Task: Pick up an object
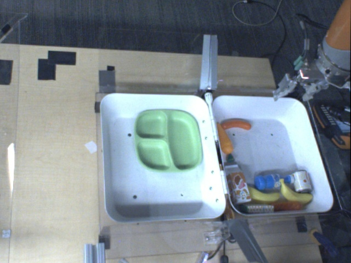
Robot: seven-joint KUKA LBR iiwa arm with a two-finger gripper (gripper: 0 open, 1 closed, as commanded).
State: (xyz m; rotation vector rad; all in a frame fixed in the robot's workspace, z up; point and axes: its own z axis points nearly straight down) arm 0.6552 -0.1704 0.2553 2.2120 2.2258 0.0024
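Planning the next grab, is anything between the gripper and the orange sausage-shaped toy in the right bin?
Nothing visible: the gripper hangs over the right bin's far rim, with bare floor toward the orange sausage-shaped toy.

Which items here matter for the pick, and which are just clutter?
Job:
gripper
hot dog
carrot
banana
blue bottle
can
small carton

Lying about:
green divided tray
black tape marks
cable

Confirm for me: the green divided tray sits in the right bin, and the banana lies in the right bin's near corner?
Not quite. The camera view shows the green divided tray in the left bin. The banana does lie in the right bin's near corner.
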